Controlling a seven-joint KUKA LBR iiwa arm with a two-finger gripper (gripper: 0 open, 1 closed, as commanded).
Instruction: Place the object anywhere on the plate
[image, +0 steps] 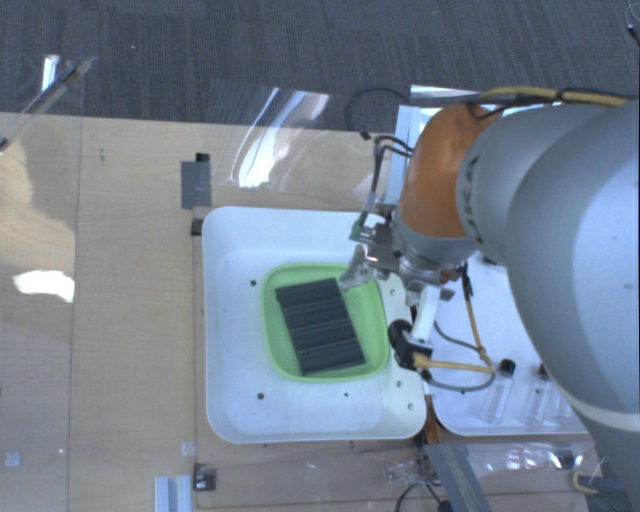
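Gripper (357, 268) hangs over the upper right rim of the green plate (276, 352), below the grey arm (540, 200) with its orange band; whether it is open or closed cannot be told. Nothing is visible in it. On the plate lies the dark grey ribbed block (319, 326), flat, its long axis running from upper left to lower right. The plate sits inside the left white bin (230, 400) on the wooden surface (100, 300).

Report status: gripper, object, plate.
Gripper at the green plate right rim. Dark ribbed block lying flat on the plate. Nothing in the way.
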